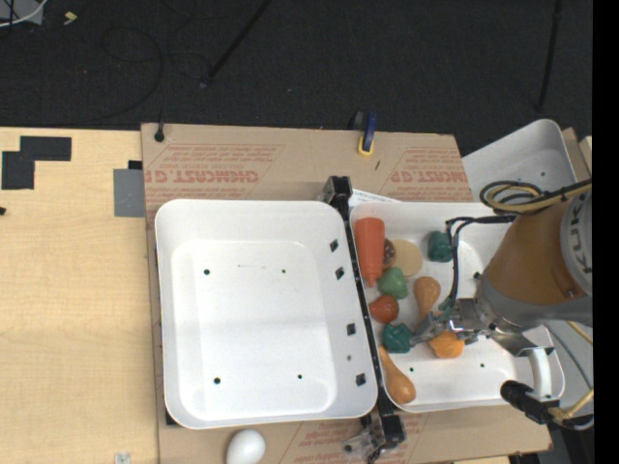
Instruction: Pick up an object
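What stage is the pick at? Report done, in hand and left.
Done: the arm has reached into the right bin, and the gripper is down among the toys.
In hand: it sits at an orange piece, but a grasp cannot be confirmed from this view.
Left: closing on an object and lifting it; all the toys lie in the bin.

High slanted view over both bins [184, 259]
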Motion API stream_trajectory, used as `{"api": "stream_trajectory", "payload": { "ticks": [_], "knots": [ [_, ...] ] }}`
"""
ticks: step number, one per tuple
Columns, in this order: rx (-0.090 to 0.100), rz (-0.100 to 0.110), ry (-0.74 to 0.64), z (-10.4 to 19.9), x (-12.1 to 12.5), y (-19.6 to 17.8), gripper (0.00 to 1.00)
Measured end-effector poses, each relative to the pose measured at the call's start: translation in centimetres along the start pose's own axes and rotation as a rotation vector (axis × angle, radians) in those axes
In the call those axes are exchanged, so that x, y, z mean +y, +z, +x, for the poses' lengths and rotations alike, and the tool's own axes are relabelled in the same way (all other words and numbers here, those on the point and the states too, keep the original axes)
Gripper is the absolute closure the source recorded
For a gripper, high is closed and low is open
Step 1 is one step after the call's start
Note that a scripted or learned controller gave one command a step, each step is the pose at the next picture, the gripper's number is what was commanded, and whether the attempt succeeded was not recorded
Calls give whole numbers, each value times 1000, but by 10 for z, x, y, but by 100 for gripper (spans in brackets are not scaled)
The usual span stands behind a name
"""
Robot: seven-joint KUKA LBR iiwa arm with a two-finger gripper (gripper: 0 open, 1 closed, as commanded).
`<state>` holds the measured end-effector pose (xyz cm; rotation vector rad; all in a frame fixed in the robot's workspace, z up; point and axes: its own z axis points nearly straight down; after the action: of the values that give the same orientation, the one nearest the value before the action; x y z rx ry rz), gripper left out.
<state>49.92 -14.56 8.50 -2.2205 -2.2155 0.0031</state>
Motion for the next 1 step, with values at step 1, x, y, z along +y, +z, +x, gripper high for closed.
{"api": "stream_trajectory", "payload": {
  "ticks": [1],
  "knots": [
    [0, -1, 5, -2, 1, -13, 100]
  ]
}}
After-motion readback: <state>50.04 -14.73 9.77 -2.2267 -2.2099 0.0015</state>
